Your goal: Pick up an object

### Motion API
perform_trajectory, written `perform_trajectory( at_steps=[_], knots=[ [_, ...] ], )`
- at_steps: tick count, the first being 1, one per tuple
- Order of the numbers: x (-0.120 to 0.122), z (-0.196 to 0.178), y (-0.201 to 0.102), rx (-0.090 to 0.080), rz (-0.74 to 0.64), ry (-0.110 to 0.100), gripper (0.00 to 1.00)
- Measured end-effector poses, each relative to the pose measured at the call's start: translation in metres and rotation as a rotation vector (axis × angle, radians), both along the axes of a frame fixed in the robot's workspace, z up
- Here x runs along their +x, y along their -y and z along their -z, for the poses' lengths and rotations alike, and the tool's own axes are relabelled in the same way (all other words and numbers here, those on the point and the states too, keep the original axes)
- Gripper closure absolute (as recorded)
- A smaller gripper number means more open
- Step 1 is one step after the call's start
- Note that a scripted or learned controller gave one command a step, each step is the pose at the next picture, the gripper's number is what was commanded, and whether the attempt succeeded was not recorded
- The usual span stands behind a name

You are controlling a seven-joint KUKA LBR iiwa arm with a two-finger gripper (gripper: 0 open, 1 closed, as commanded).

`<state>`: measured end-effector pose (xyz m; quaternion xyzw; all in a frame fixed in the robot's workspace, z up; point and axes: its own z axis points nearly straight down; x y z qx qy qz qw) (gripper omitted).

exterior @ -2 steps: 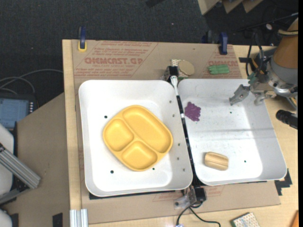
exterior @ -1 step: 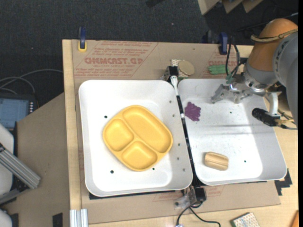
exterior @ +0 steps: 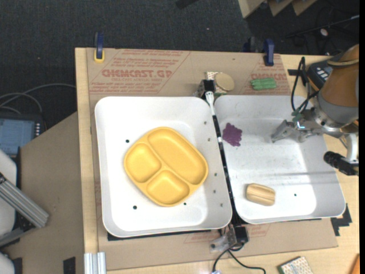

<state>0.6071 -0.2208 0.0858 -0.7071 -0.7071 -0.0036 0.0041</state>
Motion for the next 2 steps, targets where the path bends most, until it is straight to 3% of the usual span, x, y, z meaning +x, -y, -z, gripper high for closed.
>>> perform_trajectory(
  at_steps=[1, 2],
  knots=[
    [0.002, -0.01, 0.0, -0.009, -0.002, 0.004, 1.0],
    [0.055, 0.001, -0.092, -0.009, -0.01, 0.006, 1.0]
  ],
)
